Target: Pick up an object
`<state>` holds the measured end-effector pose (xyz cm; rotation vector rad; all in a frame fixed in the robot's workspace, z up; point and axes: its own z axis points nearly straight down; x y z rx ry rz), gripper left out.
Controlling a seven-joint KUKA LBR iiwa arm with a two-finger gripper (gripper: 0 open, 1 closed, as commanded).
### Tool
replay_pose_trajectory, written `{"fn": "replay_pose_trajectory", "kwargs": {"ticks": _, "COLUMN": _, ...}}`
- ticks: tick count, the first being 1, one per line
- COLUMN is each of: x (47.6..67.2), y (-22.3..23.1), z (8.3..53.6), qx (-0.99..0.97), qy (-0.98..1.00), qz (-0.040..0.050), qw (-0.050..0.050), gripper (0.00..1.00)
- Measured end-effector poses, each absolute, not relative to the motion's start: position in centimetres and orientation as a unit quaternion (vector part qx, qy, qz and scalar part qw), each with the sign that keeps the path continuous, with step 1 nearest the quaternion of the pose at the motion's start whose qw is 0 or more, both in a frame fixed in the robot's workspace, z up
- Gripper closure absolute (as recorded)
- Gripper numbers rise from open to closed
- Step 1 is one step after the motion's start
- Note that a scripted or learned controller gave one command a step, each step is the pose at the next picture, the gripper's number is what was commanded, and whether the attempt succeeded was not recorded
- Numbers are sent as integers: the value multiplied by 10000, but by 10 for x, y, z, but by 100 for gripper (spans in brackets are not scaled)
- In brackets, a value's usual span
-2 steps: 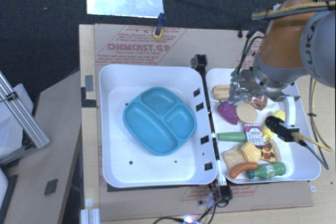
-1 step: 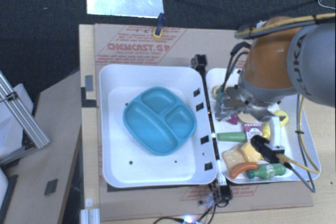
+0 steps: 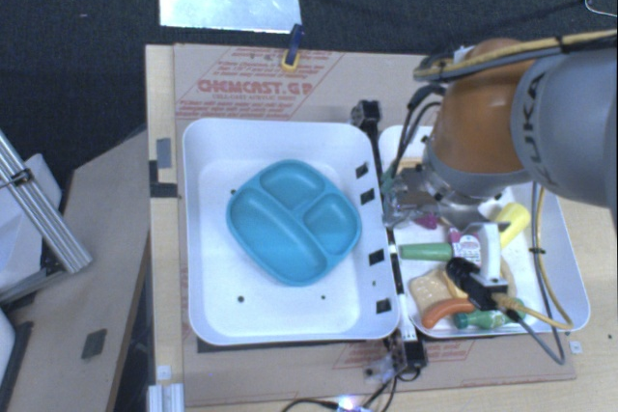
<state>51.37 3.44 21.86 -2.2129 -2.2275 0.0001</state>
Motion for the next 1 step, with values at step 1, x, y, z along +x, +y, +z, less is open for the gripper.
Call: {"fn": "replay_pose_trajectory", "kwargs": {"ticks": 1, "x": 518, "y": 22, "z": 215, "qx": -7067, "qy": -7075, "qz": -3, "qw": 2, "gripper": 100}}
